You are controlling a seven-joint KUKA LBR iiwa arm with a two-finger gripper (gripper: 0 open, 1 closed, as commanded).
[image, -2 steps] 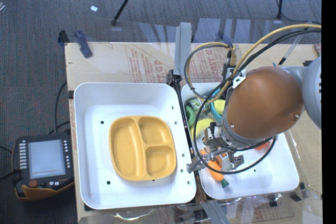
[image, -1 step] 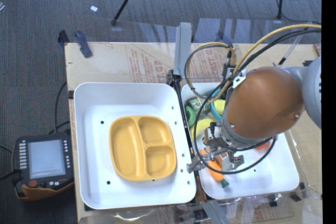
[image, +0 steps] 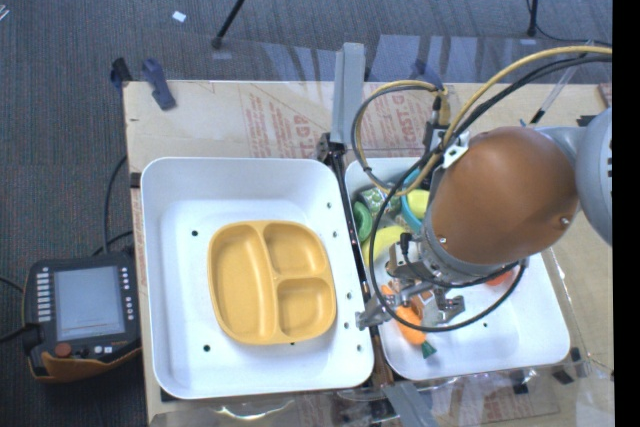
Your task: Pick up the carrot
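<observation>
Partly hidden, tapered orange carrot [image: 410,325], green-tipped.

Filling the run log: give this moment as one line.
arm: over right bin | end effector: down at carrot | grasp: unconfirmed | left bin: yellow divided plate

The orange carrot with a green stem tip [image: 412,329] lies slantwise near the white right bin's [image: 520,340] front-left corner, partly hidden.
</observation>
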